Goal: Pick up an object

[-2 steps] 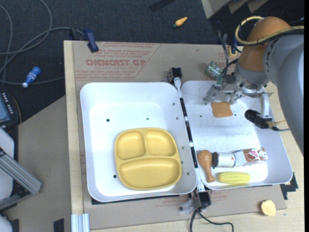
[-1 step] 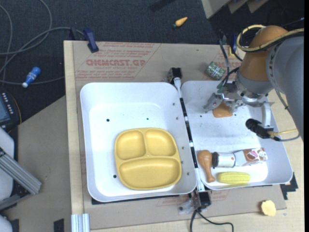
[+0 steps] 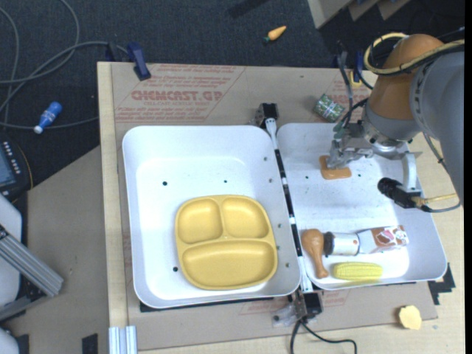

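My gripper (image 3: 341,156) reaches down into the far part of the right bin (image 3: 420,268), directly over a small orange-brown piece (image 3: 336,172) lying on the bin floor. The gripper touches or nearly touches the piece's top edge; the view does not show a grasp. Along the near side of the same bin lie a brown toy drumstick (image 3: 314,250), a white bottle-like pack with a black cap and a red label (image 3: 366,240), and a yellow corn cob (image 3: 358,271). The left bin (image 3: 147,153) bears a yellow divided plate (image 3: 224,240).
A small green can (image 3: 328,108) stands on the bench just beyond the right bin. A yellow lump (image 3: 409,317) lies on the bench at the near right. A blue clamp (image 3: 138,60) grips the board's far left corner. The arm's bulk fills the right side.
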You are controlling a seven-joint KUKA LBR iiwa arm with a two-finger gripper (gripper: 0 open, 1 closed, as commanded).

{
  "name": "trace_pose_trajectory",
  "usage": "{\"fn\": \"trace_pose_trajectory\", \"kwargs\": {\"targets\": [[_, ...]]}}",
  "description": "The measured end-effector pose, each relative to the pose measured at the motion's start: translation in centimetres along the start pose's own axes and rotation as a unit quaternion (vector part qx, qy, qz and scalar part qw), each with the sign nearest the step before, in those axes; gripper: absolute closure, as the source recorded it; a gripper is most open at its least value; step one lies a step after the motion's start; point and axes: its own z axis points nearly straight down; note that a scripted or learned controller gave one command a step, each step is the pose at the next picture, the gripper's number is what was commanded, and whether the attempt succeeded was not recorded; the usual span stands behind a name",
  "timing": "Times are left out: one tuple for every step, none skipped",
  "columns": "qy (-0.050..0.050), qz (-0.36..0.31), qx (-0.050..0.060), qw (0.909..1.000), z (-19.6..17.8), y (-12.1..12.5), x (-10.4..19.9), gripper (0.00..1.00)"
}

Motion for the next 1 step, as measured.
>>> {"fn": "trace_pose_trajectory", "kwargs": {"targets": [[0.000, 0.000, 0.001, 1.0000, 0.07, -0.03, 0.00, 0.00]]}}
